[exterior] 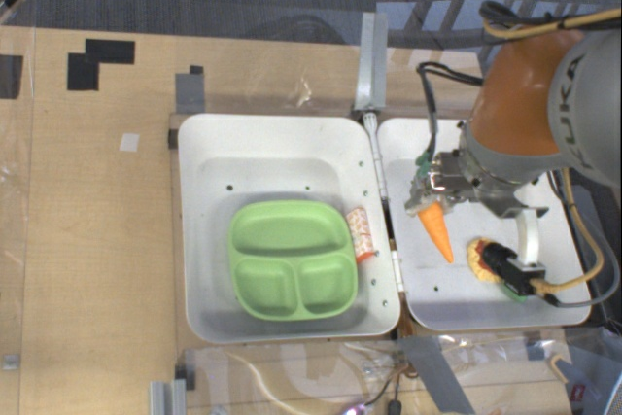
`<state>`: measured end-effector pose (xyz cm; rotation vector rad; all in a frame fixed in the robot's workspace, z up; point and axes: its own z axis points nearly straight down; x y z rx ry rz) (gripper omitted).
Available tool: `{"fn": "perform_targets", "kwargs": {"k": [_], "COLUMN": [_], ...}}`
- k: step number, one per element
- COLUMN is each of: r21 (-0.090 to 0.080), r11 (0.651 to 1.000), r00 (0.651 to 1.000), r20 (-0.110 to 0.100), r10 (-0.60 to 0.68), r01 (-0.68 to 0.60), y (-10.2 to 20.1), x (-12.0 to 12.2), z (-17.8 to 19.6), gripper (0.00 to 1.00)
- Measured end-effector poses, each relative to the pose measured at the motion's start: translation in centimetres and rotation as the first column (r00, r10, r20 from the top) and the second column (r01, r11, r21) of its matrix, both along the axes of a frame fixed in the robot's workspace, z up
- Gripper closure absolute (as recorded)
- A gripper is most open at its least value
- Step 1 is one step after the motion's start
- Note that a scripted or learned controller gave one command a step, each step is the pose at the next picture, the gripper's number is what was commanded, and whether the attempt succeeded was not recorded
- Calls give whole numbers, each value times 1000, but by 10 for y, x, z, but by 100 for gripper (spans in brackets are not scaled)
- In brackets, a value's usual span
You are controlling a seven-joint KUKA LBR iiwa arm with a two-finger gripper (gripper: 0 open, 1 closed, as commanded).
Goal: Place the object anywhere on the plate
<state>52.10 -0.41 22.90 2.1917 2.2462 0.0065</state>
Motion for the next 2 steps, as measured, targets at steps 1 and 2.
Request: {"fn": "perform_targets", "kwargs": {"k": [1,2], "r21": [0,-1], "r11": [1000,1000], "r00": [1000,1000], "r20": [0,-2], "r10": [0,-18], "r01": [0,18], "y": [0,1], "x": [0,58], "z": [0,-5], "gripper": [0,0]}}
